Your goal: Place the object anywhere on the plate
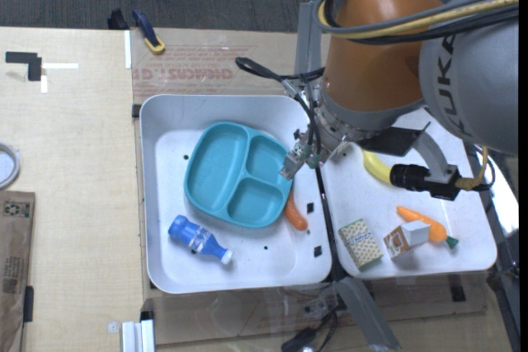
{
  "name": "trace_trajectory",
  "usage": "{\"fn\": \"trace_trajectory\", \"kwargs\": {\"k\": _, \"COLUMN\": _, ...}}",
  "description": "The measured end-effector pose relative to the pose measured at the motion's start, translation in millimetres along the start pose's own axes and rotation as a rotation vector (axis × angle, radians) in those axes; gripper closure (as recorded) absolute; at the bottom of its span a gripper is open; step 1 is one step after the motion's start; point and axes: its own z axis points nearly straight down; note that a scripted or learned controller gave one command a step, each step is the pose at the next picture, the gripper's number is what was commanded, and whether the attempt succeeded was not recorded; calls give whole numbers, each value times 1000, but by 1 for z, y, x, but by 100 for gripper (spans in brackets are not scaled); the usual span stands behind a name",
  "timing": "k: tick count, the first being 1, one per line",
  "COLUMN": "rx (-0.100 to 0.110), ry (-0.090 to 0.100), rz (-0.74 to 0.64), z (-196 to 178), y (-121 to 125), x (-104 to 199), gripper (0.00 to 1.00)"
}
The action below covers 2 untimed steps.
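Gripper [299,161] hovering mid-frame at blue plate [235,175]'s right rim; jaw state unreadable. Orange carrot [295,215] lying just below, touching plate's lower-right edge. Likely approaching for pickup; next needing descent onto carrot.

grey arm [474,53] reads "KU", cut off at the frame edge; red mirrored print on cardboard sheet [216,72], not legible

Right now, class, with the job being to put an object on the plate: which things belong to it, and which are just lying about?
Part of the job:
blue plate
gripper, at the plate's right rim

Just lying about:
blue bottle
carrot beside the plate
banana
small green box
carton
second carrot
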Motion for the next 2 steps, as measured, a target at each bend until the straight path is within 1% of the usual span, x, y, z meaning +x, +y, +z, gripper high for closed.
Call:
{"fn": "trace_trajectory", "kwargs": {"k": 1, "rx": 0, "ry": -1, "rz": 3, "z": 40, "y": 14, "x": 51, "gripper": 100}}
{"fn": "trace_trajectory", "kwargs": {"k": 2, "rx": -3, "ry": -3, "rz": -125, "z": -84, "y": 75, "x": 66, "gripper": 100}}
